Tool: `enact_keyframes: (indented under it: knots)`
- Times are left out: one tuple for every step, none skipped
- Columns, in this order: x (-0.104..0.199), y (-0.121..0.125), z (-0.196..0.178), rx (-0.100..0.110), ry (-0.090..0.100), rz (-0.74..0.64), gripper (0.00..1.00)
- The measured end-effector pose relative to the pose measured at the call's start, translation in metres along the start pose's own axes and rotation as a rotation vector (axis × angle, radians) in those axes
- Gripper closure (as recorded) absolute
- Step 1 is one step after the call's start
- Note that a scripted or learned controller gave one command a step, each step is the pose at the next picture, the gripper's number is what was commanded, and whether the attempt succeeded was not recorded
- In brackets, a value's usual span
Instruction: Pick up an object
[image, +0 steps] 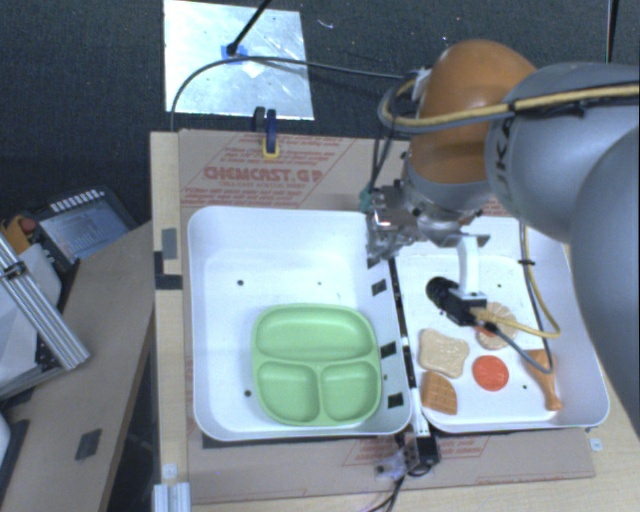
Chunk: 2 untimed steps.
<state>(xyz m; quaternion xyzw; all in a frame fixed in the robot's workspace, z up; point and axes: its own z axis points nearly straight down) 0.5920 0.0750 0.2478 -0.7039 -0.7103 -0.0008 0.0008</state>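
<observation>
Two shallow white bins (300, 240): left holds green sectioned plastic tray (315, 362); gripper (385, 235) above divider, finger state indeterminable.

Light's even and fairly bright from overhead. My white bins (290, 235) run near overexposed, soft shadows along their walls. Glare on the foil sheet (240, 55), upper left of frame. My arm (560, 150) at upper right is blurred, close to lens. Overall image slightly soft, grainy.
</observation>
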Motion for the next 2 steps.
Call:
enact_keyframes:
  knots:
    - [0.0351,0.0056,0.0342,0.002,-0.001,0.001,1.00]
    - [0.0331,0.0059,0.0322,0.000,-0.002,0.005,0.00]
